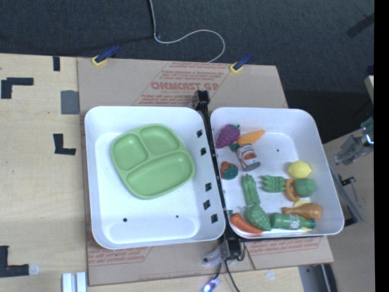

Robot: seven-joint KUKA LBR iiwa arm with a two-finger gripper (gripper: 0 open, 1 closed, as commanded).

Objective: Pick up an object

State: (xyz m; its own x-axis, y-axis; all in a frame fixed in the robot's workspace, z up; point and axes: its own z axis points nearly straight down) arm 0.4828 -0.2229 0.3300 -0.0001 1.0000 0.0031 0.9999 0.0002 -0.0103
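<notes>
Left of centre, the left bin (97, 163) carries a green divided plate (153, 160) and nothing I would pick. Right of the central divider, the right bin (307, 121) holds all the toy food: purple grapes (228, 135), an orange carrot (251, 137) and a small can (247, 156) in its upper left part, a long green vegetable (250, 189) at mid-bin with its long axis running top to bottom of the frame, and a yellow lemon (299, 169) toward the right wall. At the right edge of the frame I see the gripper (360, 143) — well apart from the bin, outside its right wall. I cannot tell its state. I judge the lemon the nearest candidate — it lies left of the gripper and slightly lower in the frame.
</notes>
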